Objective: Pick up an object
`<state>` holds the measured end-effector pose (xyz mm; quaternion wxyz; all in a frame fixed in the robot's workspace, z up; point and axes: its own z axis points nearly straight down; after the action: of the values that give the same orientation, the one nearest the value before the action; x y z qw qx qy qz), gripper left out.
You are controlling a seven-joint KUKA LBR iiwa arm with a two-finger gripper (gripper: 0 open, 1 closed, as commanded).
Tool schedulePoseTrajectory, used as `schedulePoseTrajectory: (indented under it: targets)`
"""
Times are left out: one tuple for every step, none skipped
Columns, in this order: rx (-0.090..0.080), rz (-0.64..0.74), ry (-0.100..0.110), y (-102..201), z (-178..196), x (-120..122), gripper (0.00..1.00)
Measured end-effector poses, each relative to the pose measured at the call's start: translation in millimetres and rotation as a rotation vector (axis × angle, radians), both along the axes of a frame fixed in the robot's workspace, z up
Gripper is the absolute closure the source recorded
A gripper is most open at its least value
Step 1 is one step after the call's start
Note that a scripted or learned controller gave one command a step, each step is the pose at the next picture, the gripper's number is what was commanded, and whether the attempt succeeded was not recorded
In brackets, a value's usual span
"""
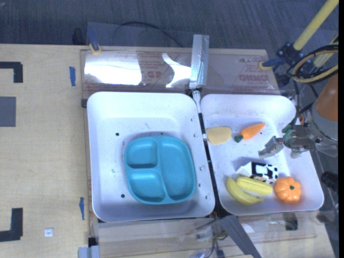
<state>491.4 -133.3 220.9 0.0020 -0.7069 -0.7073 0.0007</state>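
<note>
Light wooden bench (43,160) stood on dark carpeted floor, with a clear plastic sheet (140,69) behind two shallow white bins set side by side and touching along their inner rims.

Left bin (102,117) held a blue divided plate (159,169) with three compartments, lying flat near the centre.

Right bin (236,104) held the pickable items. A pale yellow rounded piece (218,135) lay near the inner rim, with a toy carrot (250,131) just beside it, green end toward the yellow piece. Along the near side: a banana (239,191) and an ear of corn (256,187) touching each other, a small black-and-white item (263,171) just behind them, and an orange pumpkin (287,190) next to the corn.

Gripper (270,147) reached in from the right, over the right bin, between the carrot and the black-and-white item. Nothing was visible between its fingers. Spread of the claw: cannot tell, since the tips were too small and blurred.
</note>
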Motion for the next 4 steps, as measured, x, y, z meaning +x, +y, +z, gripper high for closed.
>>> schedulePoseTrajectory:
  targets:
    - [-0.001, 0.016, -0.003, -16, -19, 73, 0.00]
    - [-0.004, 0.033, -0.013, -31, -132, 132, 0.00]
    - [-0.003, 0.033, -0.008, -31, -135, 130, 0.00]
    - [-0.004, 0.188, -0.009, -41, -135, 170, 0.00]
